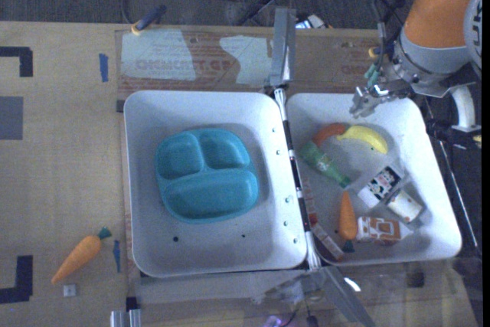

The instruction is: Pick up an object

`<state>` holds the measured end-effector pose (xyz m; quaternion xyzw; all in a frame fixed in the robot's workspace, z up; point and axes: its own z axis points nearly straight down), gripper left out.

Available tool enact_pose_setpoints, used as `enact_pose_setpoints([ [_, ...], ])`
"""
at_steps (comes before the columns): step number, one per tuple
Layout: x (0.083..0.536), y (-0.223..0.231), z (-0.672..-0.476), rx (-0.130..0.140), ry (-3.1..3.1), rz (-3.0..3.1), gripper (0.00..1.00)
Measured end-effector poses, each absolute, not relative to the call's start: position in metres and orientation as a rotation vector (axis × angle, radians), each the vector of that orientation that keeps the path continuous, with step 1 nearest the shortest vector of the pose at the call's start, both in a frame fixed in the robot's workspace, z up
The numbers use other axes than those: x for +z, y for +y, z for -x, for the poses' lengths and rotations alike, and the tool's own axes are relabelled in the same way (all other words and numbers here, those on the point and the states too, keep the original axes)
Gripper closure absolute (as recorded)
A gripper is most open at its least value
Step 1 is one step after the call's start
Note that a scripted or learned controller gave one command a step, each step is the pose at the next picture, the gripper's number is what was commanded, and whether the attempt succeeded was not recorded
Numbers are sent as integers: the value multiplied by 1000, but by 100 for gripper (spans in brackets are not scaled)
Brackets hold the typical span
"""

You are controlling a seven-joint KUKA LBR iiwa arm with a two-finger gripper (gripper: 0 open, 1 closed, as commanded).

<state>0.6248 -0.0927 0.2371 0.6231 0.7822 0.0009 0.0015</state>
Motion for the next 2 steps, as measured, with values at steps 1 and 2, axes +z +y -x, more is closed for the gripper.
enact_pose_setpoints([
  [1, 185, 3, -664, 3, 2447, -1967, 100],
  [2, 289, -34, -667, 3, 2487, -1914, 100],
])
